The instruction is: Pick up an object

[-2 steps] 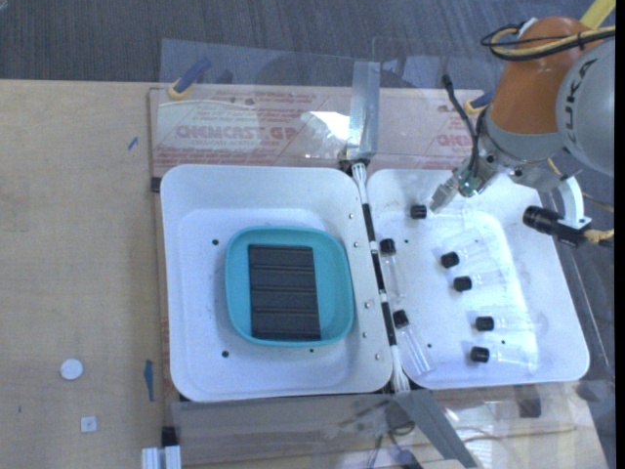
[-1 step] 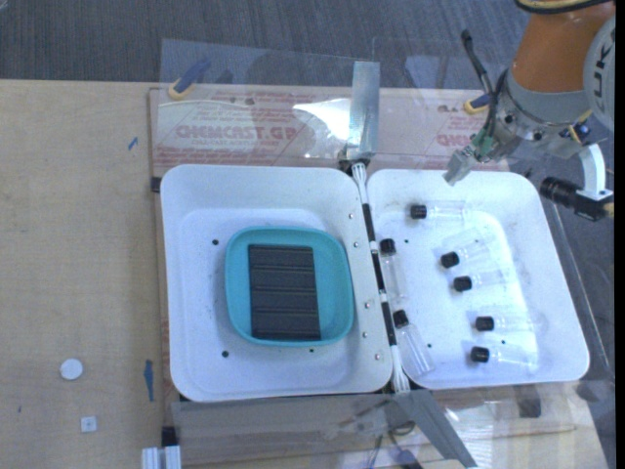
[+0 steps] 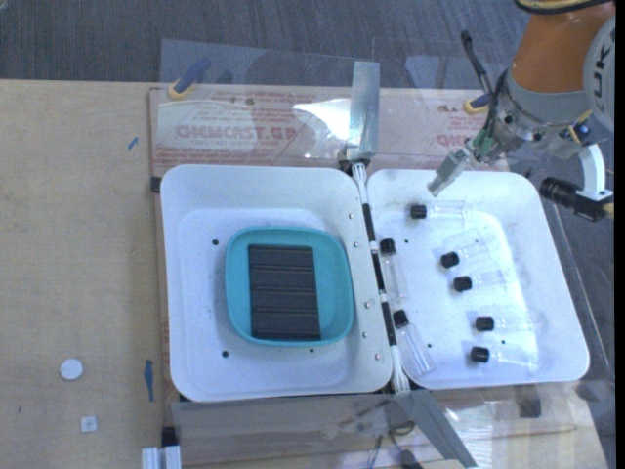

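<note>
Several clear vials with black caps lie scattered in the right bin point(image 3: 562, 355); one vial point(image 3: 430, 211) lies near the bin's back left, others point(image 3: 461, 256) point(image 3: 493, 355) further forward. My gripper point(image 3: 445, 178) hangs over the back edge of the right bin, just above and behind the rearmost vial, pointing down and to the left. Nothing shows in its grasp. The arm's orange band point(image 3: 559, 37) is at the upper right.
The left bin point(image 3: 190, 360) holds a teal tray point(image 3: 239, 262) with a dark ridged block point(image 3: 283, 291) in it. Two vials point(image 3: 391, 252) point(image 3: 402, 322) lie along the divider between the bins. A clear plastic sheet and a metal bracket point(image 3: 364, 106) stand behind the bins.
</note>
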Available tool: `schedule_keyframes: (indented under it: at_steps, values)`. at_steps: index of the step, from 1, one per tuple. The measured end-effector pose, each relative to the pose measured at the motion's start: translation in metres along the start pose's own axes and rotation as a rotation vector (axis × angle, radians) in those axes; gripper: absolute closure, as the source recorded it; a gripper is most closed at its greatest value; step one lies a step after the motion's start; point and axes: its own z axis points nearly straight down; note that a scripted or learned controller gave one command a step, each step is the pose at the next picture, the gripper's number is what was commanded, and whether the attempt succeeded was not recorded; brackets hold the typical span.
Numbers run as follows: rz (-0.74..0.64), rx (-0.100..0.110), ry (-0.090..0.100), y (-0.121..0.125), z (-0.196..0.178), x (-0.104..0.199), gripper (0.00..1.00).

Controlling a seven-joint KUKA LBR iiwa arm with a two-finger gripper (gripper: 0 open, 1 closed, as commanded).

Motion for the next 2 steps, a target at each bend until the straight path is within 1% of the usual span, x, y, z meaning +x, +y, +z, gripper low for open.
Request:
schedule_keyframes:
  at_steps: [1, 2]
  values:
    - [0.024, 0.002, 0.003, -0.019, 0.115, -0.01, 0.0]
    - [-0.027, -0.002, 0.0, -0.023, 0.131, 0.024, 0.0]
